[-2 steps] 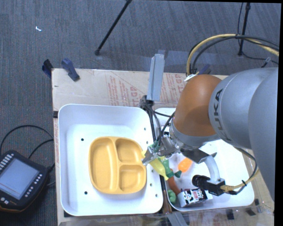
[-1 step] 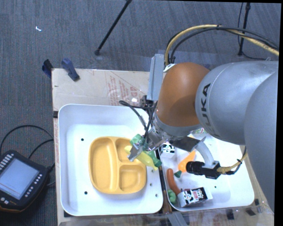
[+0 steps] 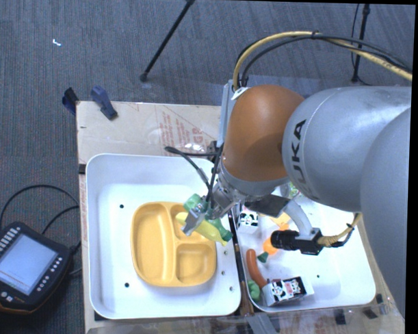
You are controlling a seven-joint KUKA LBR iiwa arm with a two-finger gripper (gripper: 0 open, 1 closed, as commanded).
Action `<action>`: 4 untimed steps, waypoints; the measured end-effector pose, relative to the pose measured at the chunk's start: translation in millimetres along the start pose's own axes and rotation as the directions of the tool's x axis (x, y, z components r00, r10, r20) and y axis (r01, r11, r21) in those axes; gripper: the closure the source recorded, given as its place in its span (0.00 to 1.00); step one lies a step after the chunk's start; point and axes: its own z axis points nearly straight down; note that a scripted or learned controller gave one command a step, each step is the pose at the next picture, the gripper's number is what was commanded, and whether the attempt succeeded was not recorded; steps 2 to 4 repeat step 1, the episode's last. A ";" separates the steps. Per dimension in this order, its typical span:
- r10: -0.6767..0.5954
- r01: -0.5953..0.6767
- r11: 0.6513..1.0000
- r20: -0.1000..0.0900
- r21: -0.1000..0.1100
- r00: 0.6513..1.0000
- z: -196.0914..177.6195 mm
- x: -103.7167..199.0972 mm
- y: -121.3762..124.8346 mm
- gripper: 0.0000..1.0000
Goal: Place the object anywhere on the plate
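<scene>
A yellow three-part plate (image 3: 166, 254) lies in the left white bin (image 3: 105, 193), toward its right side. My gripper (image 3: 196, 217) hangs over the plate's upper right rim, under the orange wrist band. It is shut on a yellow toy with green ends (image 3: 211, 231), which sticks out on both sides of the fingers. The toy sits tilted over the plate's right rim, beside the wall between the bins. Whether it touches the plate I cannot tell.
The right bin (image 3: 348, 284) holds a red-orange sausage-like toy (image 3: 255, 266), a cow-patterned carton (image 3: 287, 290), a second patterned box (image 3: 248, 219) and small orange and green pieces. The big grey arm covers much of that bin. A teach pendant (image 3: 24, 262) lies off the bench at left.
</scene>
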 end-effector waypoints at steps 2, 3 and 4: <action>-0.001 0.001 1.000 0.000 0.000 1.000 -0.1 0.2 0.1 0.00; -0.001 0.001 1.000 0.000 0.000 1.000 -0.1 0.2 0.1 0.00; -0.001 0.001 1.000 0.000 0.000 1.000 -0.1 0.2 0.1 0.00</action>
